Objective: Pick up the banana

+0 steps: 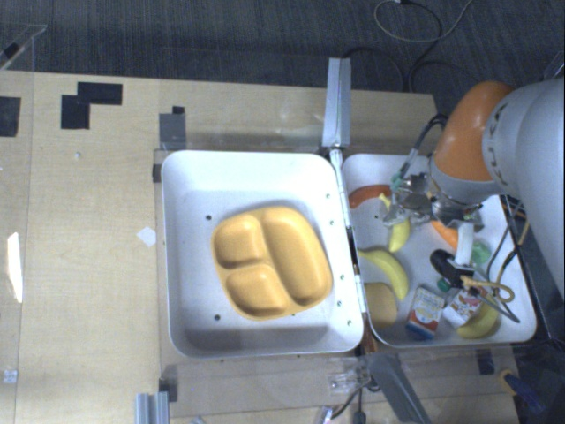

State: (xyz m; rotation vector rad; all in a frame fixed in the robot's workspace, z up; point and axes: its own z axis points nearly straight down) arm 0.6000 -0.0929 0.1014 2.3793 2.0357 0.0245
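From my seat I see the bench (pixel 97 263) carrying two shallow white bins: the left bin (pixel 190 325) holds a yellow three-part tray (pixel 269 259), and the right bin (pixel 523 321) is crowded with small goods. The arm (pixel 521 140) reaches in from the right, its orange band (pixel 468 135) sitting above the wrist, and the gripper (pixel 413 203) hangs low over the upper middle of the right bin. I cannot tell how wide the claw stands, nor whether it has hold of anything; the wrist body hides that. A banana (pixel 391 270) lies near the bin's left wall, curved, just below the gripper, with a smaller yellow banana-like piece (pixel 399 235) right under the claw, touching or nearly so. Another yellow fruit (pixel 481 323) sits at the lower right, beside a small carton (pixel 426 312) and a round brownish item (pixel 381 300). An orange-red object (pixel 366 194) lies just left of the gripper. I judge this to be the reach-and-grasp step, not yet a lift. The next move calls for settling squarely across the fruit's narrow width, closing firmly, then rising straight so neighbours are not dragged along.
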